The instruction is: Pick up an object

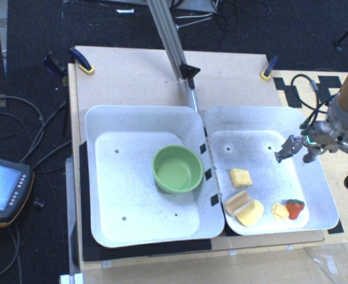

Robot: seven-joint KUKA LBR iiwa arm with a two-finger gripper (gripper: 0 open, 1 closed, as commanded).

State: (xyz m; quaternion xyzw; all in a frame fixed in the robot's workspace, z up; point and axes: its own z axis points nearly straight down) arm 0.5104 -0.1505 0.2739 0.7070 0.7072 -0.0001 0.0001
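Objects available for picking number five in total. Four lie in the right bin (263, 138): one yellow cube-like block (240, 177) near the bin's middle; one tan and yellow piece resembling a bread roll (244, 208) at the near left of that bin; one small yellow piece (280, 211); and one red strawberry-like item (295, 207) touching the small yellow piece on its right. The last two sit toward the bin's near right corner. The fifth object, one green bowl (177, 168), stands upright in the left bin (112, 158), toward its right side and near the divide between the bins.

Two shallow white bins rest side by side on the counter (132, 76), their inner edges touching. Two yellow-tipped clamps are noted at the counter's far corners, one on the left (82, 61) and one on the right (269, 68). One metal pole (171, 37) slants up from the far edge of the bins.

The gripper (297, 148) is over the far right part of the right bin, apart from all four items there. Its jaws appear spread, with nothing between them. One arm (342, 120) enters from the right, with black cable looped above it.

One handheld screen unit (2, 188) lies on the floor at left.
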